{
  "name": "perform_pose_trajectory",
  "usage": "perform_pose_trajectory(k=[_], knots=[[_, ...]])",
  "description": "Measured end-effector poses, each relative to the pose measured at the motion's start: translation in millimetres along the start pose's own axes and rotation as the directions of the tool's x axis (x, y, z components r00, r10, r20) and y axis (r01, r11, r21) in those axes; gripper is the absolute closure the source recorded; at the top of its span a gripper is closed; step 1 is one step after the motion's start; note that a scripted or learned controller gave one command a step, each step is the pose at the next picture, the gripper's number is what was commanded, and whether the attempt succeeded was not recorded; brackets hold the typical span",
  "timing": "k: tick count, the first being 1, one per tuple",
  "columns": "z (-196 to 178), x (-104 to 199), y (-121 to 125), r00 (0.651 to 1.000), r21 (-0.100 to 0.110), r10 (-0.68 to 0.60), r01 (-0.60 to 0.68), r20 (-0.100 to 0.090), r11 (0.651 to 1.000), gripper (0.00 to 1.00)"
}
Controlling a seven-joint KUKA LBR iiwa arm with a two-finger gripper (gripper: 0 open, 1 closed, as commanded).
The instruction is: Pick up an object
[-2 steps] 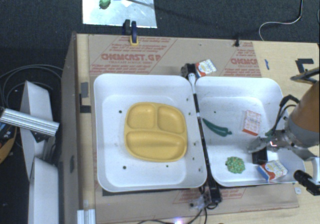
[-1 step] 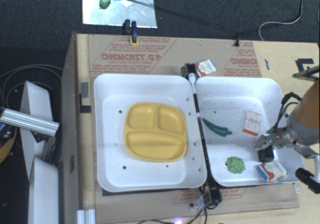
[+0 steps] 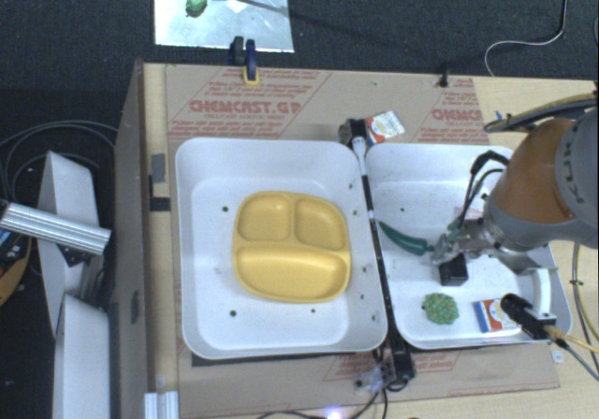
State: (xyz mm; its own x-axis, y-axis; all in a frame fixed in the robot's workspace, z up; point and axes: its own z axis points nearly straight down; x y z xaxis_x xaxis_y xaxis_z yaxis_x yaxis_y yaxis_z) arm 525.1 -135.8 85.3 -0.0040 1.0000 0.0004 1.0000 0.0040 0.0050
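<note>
Risk for you: gripper (image 3: 453, 269), jaw state unclear, could nudge the fuzzy green broccoli-like lump (image 3: 440, 307) aside.

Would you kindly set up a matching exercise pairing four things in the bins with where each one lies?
Things:
1. yellow tray
2. green lump
3. small card
4. gripper

Places:
A. right bin, near front corner by the right wall
B. left bin, in the middle
C. right bin, just above the green lump
D. right bin, near the front wall, left of the card

Pairs: 1-B, 2-D, 3-A, 4-C
</note>
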Motion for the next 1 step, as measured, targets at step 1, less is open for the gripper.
perform_pose_trajectory(k=[1], knots=[[-99.7, 91.8, 24.0, 1.000, 0.001, 0.000, 0.000, -0.001, 1.000, 1.00]])
